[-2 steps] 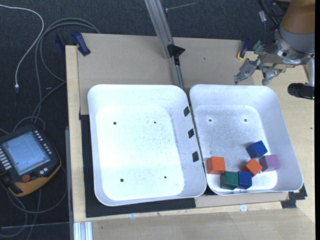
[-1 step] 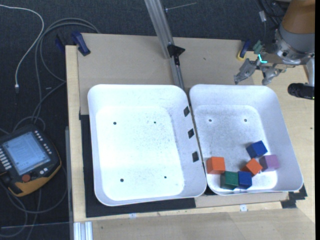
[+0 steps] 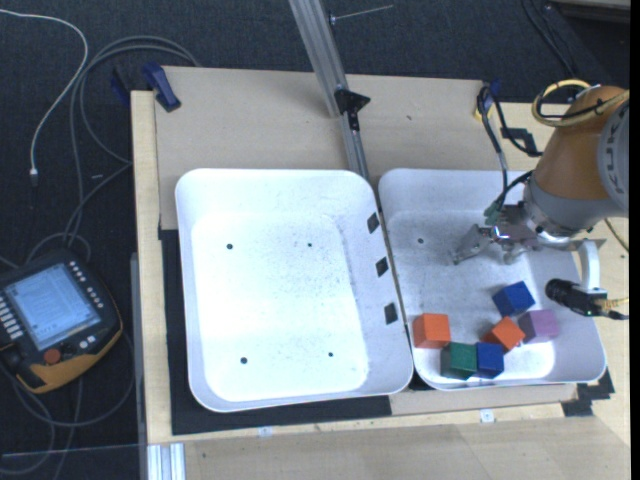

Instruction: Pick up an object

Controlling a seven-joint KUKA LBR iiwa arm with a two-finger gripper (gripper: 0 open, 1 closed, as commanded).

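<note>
While every block sits untouched in the near end of the right bin (image 3: pixel 440 193), nothing is picked yet, so the whole job is ahead. Blue cube (image 3: pixel 513 297) lies closest to the arm, purple cube (image 3: pixel 541 323) just right of it, a small orange cube (image 3: pixel 507 333) between them and a little nearer; a second blue cube (image 3: pixel 489 358) touches the green cube (image 3: pixel 460 359) by the front rim, and the bigger orange cube (image 3: pixel 432 329) stands apart, left. Claw (image 3: pixel 478 245) hangs over bare bin floor further back, fingers spread apart, gripping nothing. Left bin (image 3: pixel 200 193) holds no blocks. Both rest on the table (image 3: pixel 250 118).
</note>
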